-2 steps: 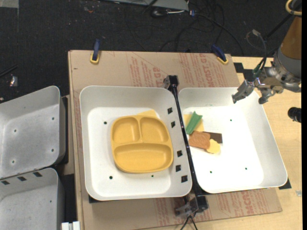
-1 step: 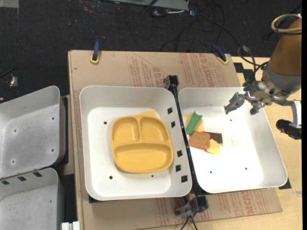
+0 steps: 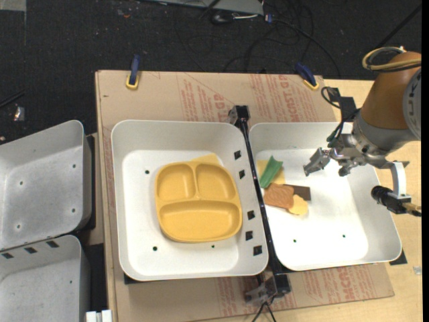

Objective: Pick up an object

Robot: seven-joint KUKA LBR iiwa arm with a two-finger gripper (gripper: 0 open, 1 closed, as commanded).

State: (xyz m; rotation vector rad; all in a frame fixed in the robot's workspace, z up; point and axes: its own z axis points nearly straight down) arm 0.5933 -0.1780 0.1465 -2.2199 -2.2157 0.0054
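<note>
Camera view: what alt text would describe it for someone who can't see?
A grey-and-orange robot arm's gripper hovers over the right bin, near a green piece and brown piece. The left bin holds a yellow divided tray.

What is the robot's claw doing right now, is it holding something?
Gripper: open and holding nothing, above the right bin, to the right of the little pile of objects.

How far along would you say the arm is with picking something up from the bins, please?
Early. Done: the gripper has been brought over the right bin. In hand: nothing sits between its open fingers. Left: descend onto the small pile, the green piece or the brown and yellow pieces, grasp and lift. The yellow tray lies in the left bin.
</note>
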